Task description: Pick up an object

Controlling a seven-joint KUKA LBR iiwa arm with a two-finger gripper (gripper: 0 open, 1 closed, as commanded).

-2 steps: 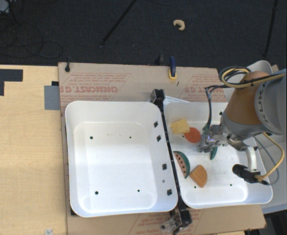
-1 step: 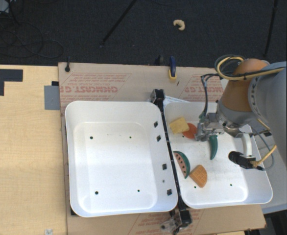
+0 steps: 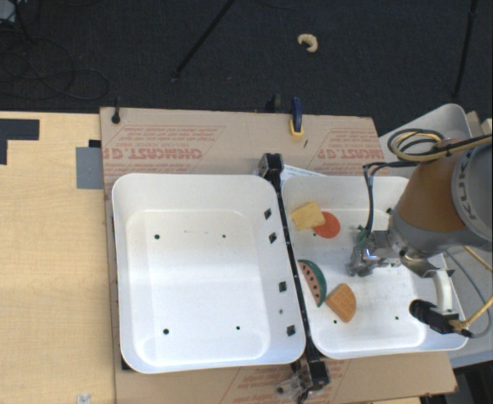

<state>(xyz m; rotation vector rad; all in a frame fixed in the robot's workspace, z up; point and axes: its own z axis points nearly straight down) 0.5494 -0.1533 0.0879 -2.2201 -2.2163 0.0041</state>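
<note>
the pincer hangs low inside the right bin, near its middle, at the end of the grey arm with the orange band that reaches in from the right; whether it is open or closed, and whether it has hold of anything, cannot be told from this angle. just left of it and slightly lower lies an orange wedge, apart from the pincer. further left, against the bin's left wall, lies a watermelon slice. above these, toward the far side of the bin, a yellow block touches a red round piece. the left bin sits beside the right one on a cardboard sheet laid over the counter. a blue and yellow clamp grips the cardboard's far edge.
</note>
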